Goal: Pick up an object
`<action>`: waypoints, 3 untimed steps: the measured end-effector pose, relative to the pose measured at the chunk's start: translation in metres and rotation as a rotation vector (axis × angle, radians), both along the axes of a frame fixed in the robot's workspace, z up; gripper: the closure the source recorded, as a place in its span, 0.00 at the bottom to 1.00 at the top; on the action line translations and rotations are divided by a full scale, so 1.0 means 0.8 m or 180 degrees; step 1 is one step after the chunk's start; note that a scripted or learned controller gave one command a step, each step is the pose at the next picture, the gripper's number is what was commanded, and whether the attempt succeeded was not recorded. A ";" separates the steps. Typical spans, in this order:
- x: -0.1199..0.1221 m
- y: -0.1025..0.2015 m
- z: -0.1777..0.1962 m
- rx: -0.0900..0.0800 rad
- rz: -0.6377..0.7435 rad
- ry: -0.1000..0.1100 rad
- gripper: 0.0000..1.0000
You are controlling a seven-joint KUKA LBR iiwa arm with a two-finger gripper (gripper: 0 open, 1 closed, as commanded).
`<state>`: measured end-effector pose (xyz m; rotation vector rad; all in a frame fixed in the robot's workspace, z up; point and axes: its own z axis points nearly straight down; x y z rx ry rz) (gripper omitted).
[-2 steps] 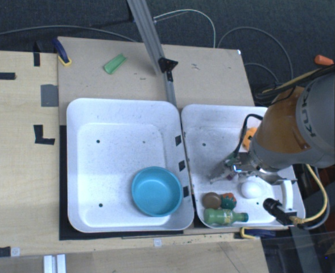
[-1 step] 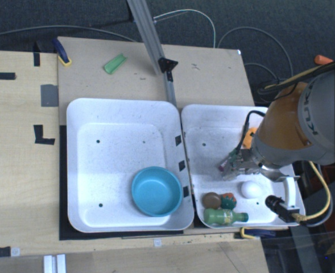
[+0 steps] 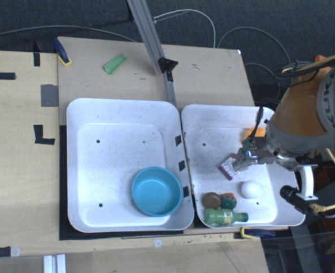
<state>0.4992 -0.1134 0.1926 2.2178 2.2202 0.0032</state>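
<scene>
The small purple packet (image 3: pixel 228 168) in the right bin (image 3: pixel 213 124) looks light, thin and stiff-edged, probably best pinched across its narrow sides. It lies touching the gripper (image 3: pixel 242 159), at its eight o'clock; how far that hand is open, I cannot tell

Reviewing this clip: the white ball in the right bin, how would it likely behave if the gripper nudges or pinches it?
The white ball looks round and smooth, so a nudge would probably send it rolling across the flat floor of the right bin. Its curved surface may slip out of a two-finger pinch unless centred. It lies apart from the green bottle, so it has room to wander.
</scene>
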 end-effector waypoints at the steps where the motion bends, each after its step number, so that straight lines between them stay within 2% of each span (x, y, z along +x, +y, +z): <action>1: 0.001 0.000 0.046 0.0001 0.0001 0.0004 1.00; 3: 0.020 0.132 0.021 0.0008 0.0018 0.0024 1.00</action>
